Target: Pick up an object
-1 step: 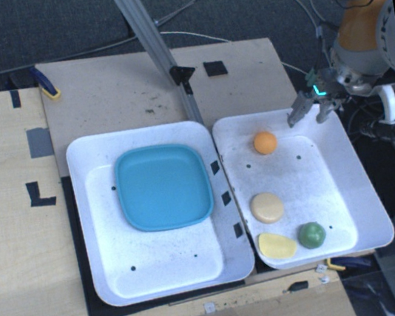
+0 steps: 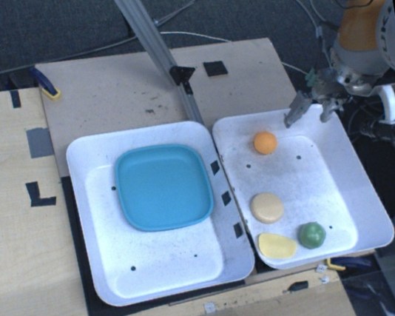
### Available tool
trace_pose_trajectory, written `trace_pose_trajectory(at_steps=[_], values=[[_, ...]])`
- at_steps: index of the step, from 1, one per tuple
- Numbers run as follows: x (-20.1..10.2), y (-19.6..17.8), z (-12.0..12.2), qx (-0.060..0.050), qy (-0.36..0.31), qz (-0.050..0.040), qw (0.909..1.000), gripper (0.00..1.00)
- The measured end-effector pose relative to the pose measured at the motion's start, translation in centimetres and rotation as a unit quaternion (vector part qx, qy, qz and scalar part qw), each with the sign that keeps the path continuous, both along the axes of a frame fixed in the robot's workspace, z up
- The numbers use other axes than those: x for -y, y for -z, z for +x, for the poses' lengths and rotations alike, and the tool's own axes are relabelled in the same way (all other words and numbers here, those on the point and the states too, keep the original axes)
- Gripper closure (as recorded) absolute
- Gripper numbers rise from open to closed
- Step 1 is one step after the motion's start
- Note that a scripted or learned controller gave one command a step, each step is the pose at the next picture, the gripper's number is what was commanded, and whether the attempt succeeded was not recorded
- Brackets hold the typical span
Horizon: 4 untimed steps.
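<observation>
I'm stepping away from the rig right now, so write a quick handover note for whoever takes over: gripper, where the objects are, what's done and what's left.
Gripper: open, holding nothing, at the far right corner of the right bin.
Right bin: orange ball near the far end, closest to the gripper; beige round piece mid-bin; yellow piece and green ball at the near edge.
Left bin: blue plate.
Done: nothing picked yet.
Left: descend on one object, close, lift. The orange ball looks like the nearest candidate.
</observation>
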<state>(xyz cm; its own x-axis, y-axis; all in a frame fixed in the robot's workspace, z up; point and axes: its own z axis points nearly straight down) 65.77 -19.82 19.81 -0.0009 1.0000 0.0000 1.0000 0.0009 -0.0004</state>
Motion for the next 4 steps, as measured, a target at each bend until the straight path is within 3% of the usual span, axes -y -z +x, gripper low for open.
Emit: trace_pose_trajectory(at_steps=[2,3,4], values=[[-0.3,10.6,-0.2,-0.003,0.000,0.0006,1.0000,0.00],[-0.4,11.0,-0.2,0.000,0.000,-0.0001,1.0000,0.00],[-0.4,9.9,-0.1,0.000,0.000,-0.0004,1.0000,1.00]])
